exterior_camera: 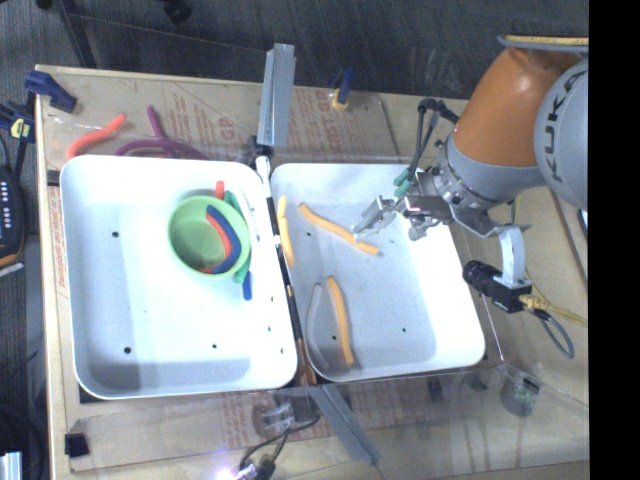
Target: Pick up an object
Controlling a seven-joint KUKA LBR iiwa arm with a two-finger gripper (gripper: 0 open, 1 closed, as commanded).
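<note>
Several orange-yellow sticks lie in the right bin [440,308]. One lies slanted in the middle [330,225], one runs along the left wall [283,230], and one lies near the front [341,320] beside a grey curved piece [314,320]. My gripper [374,219] hovers over the right end of the slanted stick, open, with nothing between its fingers.
In the left bin [120,308] stands a green bowl [190,233] holding red, blue and green pieces. Behind the bins, on the bench, lie an orange strip [97,135], a purple loop [160,146] and blue clamps [48,88]. A metal divider [276,88] stands between the bins.
</note>
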